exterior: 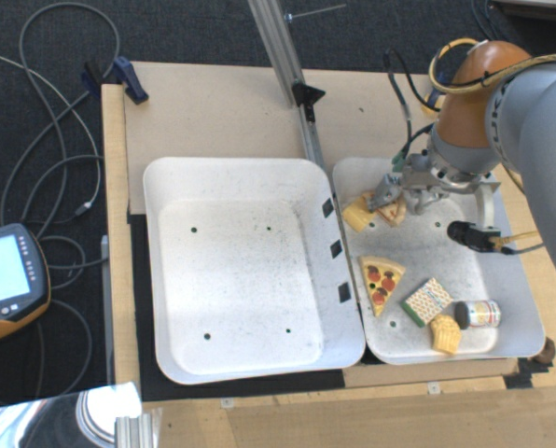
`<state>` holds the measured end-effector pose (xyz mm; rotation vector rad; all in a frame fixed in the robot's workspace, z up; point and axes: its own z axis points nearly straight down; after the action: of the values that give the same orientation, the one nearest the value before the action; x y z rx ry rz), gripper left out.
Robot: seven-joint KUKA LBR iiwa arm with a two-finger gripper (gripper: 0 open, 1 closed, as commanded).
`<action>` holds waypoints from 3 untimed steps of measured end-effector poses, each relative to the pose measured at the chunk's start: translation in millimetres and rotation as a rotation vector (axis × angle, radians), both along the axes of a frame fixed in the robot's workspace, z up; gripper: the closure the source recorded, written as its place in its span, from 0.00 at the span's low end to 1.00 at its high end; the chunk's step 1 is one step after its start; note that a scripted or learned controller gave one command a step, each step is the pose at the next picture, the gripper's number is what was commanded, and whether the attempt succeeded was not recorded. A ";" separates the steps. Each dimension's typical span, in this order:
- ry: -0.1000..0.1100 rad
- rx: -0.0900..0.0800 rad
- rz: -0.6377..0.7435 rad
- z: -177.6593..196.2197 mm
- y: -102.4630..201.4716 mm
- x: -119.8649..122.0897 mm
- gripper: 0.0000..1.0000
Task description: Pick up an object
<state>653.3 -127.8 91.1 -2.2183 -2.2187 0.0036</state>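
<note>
Right bin: no legible labels

We see a wooden bench carrying two shallow white bins side by side: the left bin and the right bin. A blue clamp grips its far left corner.
</note>
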 end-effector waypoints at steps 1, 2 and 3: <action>0.001 0.000 0.002 12.8 0.1 0.4 1.00; -0.011 -0.003 0.001 77.8 -1.1 3.0 1.00; -0.012 -0.003 0.000 126.9 -7.1 -1.4 1.00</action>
<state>651.9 -134.9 218.0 -2.2261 -2.2263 -0.0062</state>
